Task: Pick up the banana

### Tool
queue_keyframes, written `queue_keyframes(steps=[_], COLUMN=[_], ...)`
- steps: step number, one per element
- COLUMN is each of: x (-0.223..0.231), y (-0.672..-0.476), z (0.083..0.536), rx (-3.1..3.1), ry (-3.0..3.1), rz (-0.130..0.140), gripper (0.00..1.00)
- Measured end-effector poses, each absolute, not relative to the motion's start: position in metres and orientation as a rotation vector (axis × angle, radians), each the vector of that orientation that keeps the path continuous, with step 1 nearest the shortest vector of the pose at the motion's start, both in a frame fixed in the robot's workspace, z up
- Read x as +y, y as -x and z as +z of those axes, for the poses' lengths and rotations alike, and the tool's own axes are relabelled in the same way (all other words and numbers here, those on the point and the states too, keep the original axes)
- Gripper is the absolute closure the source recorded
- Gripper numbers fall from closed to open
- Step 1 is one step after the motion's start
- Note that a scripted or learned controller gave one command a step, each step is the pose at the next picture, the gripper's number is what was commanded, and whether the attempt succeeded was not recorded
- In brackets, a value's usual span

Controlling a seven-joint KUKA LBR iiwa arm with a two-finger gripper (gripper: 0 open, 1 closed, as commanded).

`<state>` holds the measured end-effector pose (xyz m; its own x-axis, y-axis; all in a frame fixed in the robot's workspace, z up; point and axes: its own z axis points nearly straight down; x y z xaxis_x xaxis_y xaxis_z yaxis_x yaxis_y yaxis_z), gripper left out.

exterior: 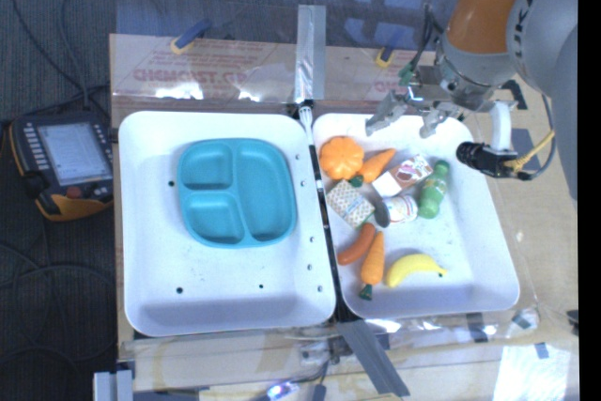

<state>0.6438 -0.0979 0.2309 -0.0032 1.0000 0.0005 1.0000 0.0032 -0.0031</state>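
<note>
fingers: two grey fingers [384, 119] spread wide apart, nothing between them, tips hanging over the upper rim of the right bin [488, 230]
gripper [409, 121]: upper right of frame, above the clutter, looks clear of every item, though height over the bin is hard to judge from this angle
arm [498, 5]: comes in from the upper right corner, orange band above the wrist, wrist pitched down and toward frame left
banana [414, 269]: lower middle of right bin, lying flat, long axis roughly left-right, curve bowed upward, right tip points to the frame's right edge, well apart from the gripper
near banana: carrot [374, 260] just to its left
left bin [225, 221]: holds blue divided plate [233, 192]
</note>
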Motion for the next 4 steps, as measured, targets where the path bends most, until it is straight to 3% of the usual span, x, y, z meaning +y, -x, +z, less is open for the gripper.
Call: queue_keyframes(steps=[1, 2, 3, 4], x=[-0.095, -0.088, -0.139, -0.123], y=[-0.593, -0.557, -0.484, -0.484], z=[0.187, 0.255, 0.248, 0.149], rx=[-2.537, -2.986, -3.055, -3.057], ry=[1.85, 0.982, 0.735, 0.716], rz=[0.002, -0.002, -0.001, -0.001], gripper=[0.0, 0.0, 0.0, 0.0])
